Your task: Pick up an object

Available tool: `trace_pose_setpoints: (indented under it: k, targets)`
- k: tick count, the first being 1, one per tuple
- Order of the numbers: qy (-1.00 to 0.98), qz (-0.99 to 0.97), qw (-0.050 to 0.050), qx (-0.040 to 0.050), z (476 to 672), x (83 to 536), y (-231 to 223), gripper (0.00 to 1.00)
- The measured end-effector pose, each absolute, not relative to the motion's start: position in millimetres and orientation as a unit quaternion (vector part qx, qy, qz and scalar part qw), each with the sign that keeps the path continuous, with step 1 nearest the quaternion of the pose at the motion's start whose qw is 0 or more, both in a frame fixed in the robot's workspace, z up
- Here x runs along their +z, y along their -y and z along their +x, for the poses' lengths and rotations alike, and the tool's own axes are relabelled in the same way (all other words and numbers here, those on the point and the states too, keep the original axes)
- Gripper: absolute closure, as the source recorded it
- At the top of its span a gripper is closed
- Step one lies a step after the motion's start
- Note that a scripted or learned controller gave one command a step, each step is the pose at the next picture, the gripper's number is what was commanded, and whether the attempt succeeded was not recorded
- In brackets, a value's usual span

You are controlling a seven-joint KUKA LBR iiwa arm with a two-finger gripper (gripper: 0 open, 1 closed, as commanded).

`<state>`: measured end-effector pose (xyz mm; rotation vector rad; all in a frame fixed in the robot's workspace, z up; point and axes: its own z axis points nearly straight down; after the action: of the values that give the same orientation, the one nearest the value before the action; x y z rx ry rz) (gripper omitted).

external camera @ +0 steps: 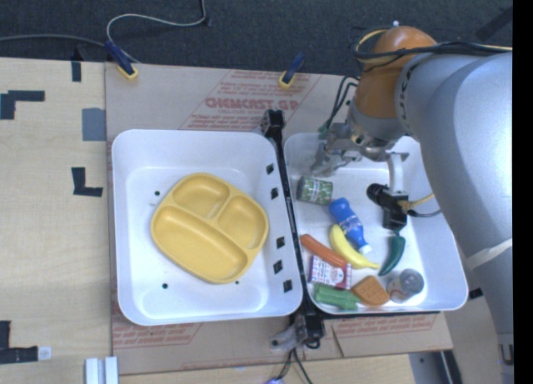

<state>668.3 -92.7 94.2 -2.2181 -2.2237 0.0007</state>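
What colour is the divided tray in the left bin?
Yellow; the divided tray shows plainly in the camera view.

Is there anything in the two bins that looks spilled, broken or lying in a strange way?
Nothing stands out. The yellow plate lies flat in the left bin. The small toys, like the banana, lie loose in the right bin.
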Motion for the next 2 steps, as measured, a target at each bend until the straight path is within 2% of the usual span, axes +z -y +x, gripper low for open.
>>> trace_pose_setpoints:
  k: [1,2]
  targets:
    - [0.708,-0.707,-0.001,-0.0005,669.0,185.8,93.2,1.0]
    - [0.707,-0.707,0.0,0.0006,668.2,184.2,93.3,0.0]
